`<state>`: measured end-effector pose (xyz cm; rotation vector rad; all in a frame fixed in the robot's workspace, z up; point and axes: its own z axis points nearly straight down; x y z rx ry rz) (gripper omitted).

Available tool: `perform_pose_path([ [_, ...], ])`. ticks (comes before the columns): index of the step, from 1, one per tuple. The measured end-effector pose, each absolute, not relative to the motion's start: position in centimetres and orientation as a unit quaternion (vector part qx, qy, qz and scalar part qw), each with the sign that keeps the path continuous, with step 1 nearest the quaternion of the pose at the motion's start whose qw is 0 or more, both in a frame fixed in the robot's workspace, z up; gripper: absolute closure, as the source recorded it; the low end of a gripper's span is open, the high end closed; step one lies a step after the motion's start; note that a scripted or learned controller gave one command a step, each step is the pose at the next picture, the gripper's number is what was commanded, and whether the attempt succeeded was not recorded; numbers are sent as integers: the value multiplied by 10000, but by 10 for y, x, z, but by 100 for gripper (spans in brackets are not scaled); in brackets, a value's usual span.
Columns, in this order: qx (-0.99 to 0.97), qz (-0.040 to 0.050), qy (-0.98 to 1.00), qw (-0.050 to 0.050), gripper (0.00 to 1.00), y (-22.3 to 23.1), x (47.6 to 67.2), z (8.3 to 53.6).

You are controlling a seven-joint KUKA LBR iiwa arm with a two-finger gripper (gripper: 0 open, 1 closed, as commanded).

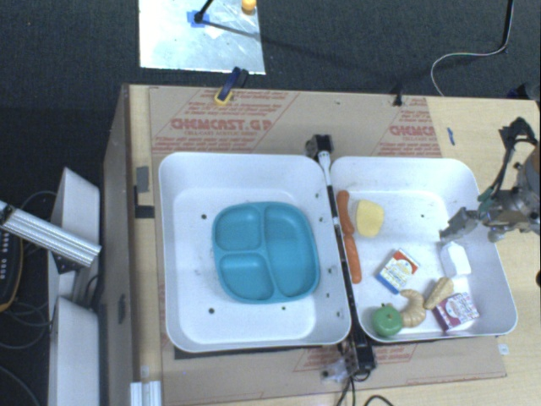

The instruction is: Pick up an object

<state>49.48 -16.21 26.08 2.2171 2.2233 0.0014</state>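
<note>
- Hovering at the right bin's [423, 184] outer side, the claw [461, 224] sits just above a small white block [455, 259]; whether it is spread or pressed together I cannot tell.
- Nothing shows pinched, so a descent may close on air.
- Toward the bin's near wall, a red-and-white carton [456, 311], croissant [414, 305] and green apple [387, 320] crowd together; a grab there could nudge neighbours.
- The hot dog [349, 235] hugs the bin's inner wall, awkward to reach.

Dark carpet floor [68, 74], shiny metal sheet [201, 24], brown bench top [254, 117]
</note>
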Motion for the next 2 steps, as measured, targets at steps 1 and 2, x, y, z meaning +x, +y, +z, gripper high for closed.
perform_pose_path([
  [1, 7056, -1, 7086, -8, 0, -125, 585, 171],
  [2, 7059, 1, 7083, -4, 0, -85, 568, 130],
])
